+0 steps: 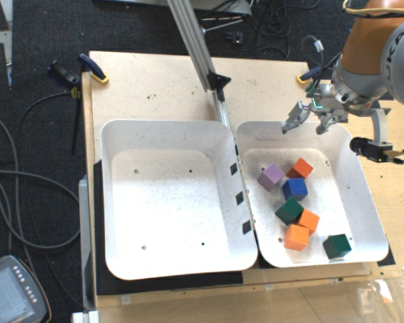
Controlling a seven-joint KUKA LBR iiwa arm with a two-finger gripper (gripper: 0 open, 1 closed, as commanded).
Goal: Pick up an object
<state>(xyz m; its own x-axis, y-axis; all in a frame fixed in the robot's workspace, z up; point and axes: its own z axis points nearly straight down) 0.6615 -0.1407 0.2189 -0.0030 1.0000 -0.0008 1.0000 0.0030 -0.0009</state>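
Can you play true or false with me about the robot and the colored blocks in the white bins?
1. All the blocks sit in the right bin. True.
2. The tool is holding the purple block. False: nothing is between its fingers, and it hangs above the bin's far edge, away from the blocks.
3. There are three orange blocks. True: one at the far end of the cluster, two nearer the front.
4. The blue block is in the left bin. False: it lies in the right bin, beside the purple one.
5. One green block sits apart near the front corner. True.
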